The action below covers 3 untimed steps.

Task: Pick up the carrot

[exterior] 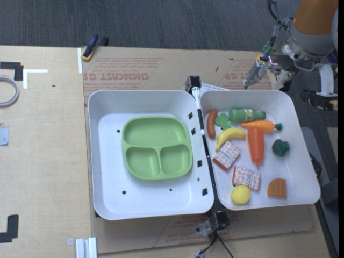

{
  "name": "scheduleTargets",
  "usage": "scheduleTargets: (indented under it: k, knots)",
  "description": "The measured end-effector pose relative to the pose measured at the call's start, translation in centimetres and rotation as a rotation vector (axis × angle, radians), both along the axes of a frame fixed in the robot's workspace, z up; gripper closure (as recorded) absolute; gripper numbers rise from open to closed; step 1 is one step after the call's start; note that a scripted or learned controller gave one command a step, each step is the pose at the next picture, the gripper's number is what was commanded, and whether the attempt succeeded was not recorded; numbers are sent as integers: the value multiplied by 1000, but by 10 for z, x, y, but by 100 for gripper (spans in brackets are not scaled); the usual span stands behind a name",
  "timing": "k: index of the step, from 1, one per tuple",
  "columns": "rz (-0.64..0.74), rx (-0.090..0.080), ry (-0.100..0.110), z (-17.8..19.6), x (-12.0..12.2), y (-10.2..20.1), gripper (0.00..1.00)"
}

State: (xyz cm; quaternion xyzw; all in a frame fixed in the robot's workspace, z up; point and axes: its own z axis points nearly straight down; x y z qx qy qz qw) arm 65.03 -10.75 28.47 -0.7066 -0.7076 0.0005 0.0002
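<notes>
Two fingers on the gripper (262, 69) look spread apart with nothing between them, hovering at the upper right of the frame, above the back rim of the right bin (301, 144). Two carrots are in that bin: one carrot (260, 126) lies sideways with its green end pointing right, the other carrot (256, 145) sits upright in frame just under it, touching. A banana (230, 137) is beside them, a green bottle (246, 115) behind. Left bin (102, 160) has a green divided plate (157, 147). The cardboard (123, 75) print is upside down, can't read it properly.
</notes>
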Motion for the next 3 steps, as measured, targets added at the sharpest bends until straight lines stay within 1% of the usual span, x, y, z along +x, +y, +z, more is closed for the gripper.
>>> scheduleTargets:
  k: [1, 2, 3]
  knots:
    - [-140, 0, 0, -101, -69, -26, 0]
    - [37, 0, -2, -158, -23, -76, 0]
    - [313, 0, -2, -192, -29, -62, 0]
